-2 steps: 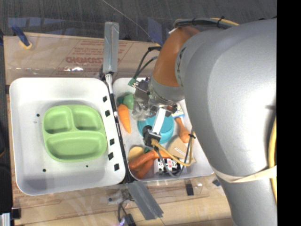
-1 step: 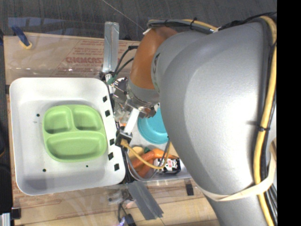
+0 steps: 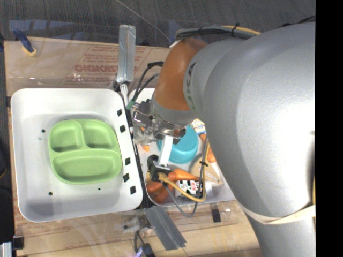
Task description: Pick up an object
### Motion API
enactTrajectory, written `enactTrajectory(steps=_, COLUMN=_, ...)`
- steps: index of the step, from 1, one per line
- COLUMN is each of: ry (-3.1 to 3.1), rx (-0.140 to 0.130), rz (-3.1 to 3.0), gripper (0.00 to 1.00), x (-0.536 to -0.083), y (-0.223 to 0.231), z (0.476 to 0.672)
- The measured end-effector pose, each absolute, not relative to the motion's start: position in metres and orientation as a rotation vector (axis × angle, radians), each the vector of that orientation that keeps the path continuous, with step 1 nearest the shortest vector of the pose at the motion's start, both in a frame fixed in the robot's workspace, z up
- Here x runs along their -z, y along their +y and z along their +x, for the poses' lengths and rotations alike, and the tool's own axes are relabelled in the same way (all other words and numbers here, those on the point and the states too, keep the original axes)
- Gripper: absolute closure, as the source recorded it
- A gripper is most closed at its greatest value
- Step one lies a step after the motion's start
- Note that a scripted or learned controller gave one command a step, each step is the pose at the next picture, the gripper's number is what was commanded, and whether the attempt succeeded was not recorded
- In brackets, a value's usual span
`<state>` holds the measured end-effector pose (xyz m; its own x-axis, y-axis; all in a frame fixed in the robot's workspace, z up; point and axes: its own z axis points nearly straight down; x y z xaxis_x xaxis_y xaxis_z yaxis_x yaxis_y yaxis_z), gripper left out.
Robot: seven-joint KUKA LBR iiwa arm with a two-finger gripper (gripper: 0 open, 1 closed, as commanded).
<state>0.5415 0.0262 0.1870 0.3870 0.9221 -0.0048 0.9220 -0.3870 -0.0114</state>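
My gripper (image 3: 159, 143) is low in the right bin (image 3: 143, 159), near its left wall, with the grey arm and orange band above it covering most of that bin. A blue cup (image 3: 186, 146) lies right beside the gripper. In front of it lies an orange carrot-like piece (image 3: 185, 174), next to a small printed box (image 3: 191, 187). A round brown-orange thing (image 3: 156, 190) rests at the bin's near corner. What lies under the arm is hidden.
The left bin (image 3: 27, 159) holds a green divided plate (image 3: 84, 150) in its middle. A metal post (image 3: 127, 55) stands at the back between the bins. Another orange piece (image 3: 210, 156) shows to the right of the cup.
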Motion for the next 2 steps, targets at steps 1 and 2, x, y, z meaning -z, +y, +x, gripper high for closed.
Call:
enactTrajectory(steps=1, ry=-1.99, rx=-0.012, rz=-2.423, gripper=1.0, x=-0.196, y=-0.096, z=0.476)
enactTrajectory(steps=2, ry=-2.083, rx=-0.011, rz=-2.338, gripper=1.0, x=-0.165, y=-0.12, z=0.476)
